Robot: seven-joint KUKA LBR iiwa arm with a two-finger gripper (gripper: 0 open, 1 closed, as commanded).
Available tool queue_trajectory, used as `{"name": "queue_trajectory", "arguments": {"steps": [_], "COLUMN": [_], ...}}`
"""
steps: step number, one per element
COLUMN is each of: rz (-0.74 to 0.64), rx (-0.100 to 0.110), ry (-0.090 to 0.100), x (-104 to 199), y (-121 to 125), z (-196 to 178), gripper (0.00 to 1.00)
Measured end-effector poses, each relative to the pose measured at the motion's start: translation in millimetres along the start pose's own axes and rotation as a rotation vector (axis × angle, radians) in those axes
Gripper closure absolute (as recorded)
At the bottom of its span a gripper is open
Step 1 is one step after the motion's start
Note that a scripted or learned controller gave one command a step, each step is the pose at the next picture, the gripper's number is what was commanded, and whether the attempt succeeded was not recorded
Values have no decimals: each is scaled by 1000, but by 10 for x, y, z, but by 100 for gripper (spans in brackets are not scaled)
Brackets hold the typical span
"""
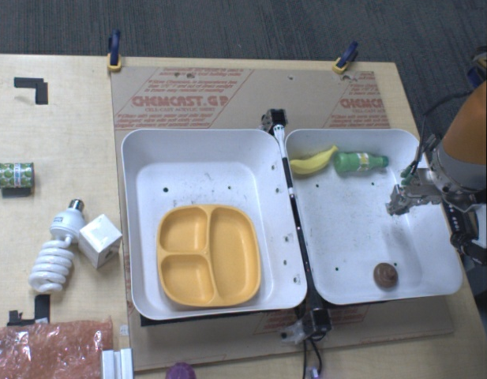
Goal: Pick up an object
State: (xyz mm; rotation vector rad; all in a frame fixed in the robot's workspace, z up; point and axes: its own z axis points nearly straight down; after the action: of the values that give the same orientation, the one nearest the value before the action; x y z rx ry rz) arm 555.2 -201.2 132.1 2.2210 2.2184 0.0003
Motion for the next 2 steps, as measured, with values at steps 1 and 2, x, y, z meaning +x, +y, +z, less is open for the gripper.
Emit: {"name": "queue_trajectory", "arguments": {"steps": [1, 2], "rz": [-4, 0], "rx": [0, 2], "ry": [0, 1], "x": [-28, 983], "y": [466, -170], "z": [396, 395], "gripper": [0, 0]}}
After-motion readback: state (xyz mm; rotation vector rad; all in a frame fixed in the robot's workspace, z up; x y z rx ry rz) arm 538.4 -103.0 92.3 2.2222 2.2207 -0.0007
